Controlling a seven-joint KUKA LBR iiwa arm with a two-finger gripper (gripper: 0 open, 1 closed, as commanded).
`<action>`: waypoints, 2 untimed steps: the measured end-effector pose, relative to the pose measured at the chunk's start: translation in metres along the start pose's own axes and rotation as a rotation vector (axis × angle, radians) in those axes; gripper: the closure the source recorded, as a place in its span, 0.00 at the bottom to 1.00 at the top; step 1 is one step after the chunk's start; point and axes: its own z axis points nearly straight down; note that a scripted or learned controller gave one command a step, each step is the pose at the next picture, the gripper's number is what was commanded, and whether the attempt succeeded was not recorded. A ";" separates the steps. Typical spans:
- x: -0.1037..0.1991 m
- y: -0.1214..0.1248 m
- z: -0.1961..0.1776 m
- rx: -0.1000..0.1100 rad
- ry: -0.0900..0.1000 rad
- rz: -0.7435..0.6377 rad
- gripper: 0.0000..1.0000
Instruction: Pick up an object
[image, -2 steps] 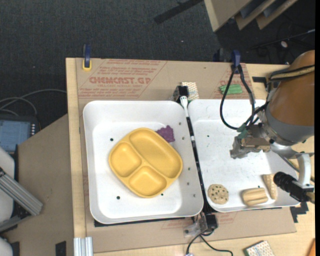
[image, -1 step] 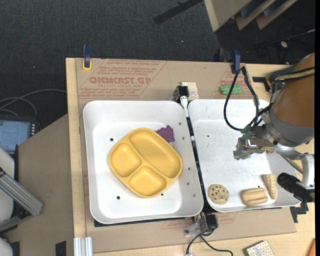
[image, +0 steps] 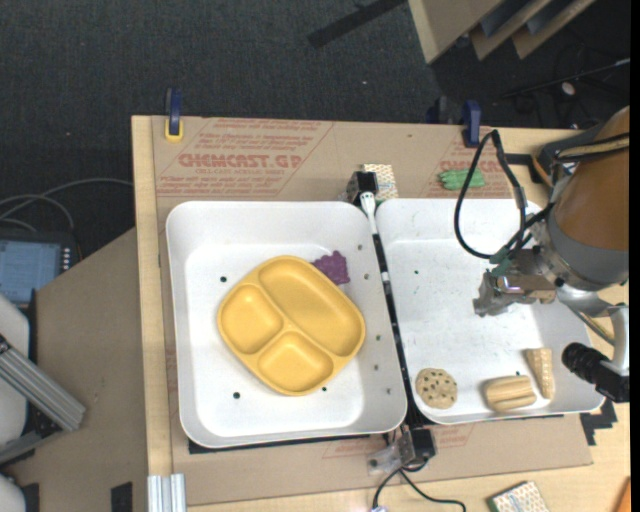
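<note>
**End effector low over the right bin, food items lying near its front edge**

The worktop (image: 250, 160) carries two shallow white bins side by side. The left bin (image: 195, 300) holds a yellow divided plate (image: 290, 325) with three compartments, set at a slant near the middle. A small purple object (image: 331, 266) lies just beside the plate's far rim, touching or nearly touching it.

The right bin (image: 440, 270) holds three items, all toward its front edge. A round cookie (image: 436, 387) with dark specks sits near the front left corner. A tan bread roll (image: 509, 392) lies further right, and a pale wedge-shaped piece (image: 541, 372) stands just beside the roll, on its right.

The arm (image: 595, 215) reaches in from the right, with black cables looping above it. Its end effector (image: 497, 297) hangs over the middle of the right bin, well apart from the cookie and the roll. Nothing shows between its fingers; whether they are spread or closed I cannot tell.

A small green object (image: 460, 179) lies on the worktop behind the right bin.
</note>
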 end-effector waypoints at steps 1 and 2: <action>0.025 0.000 -0.001 0.001 0.001 -0.004 1.00; 0.014 0.000 0.005 0.004 0.001 0.001 1.00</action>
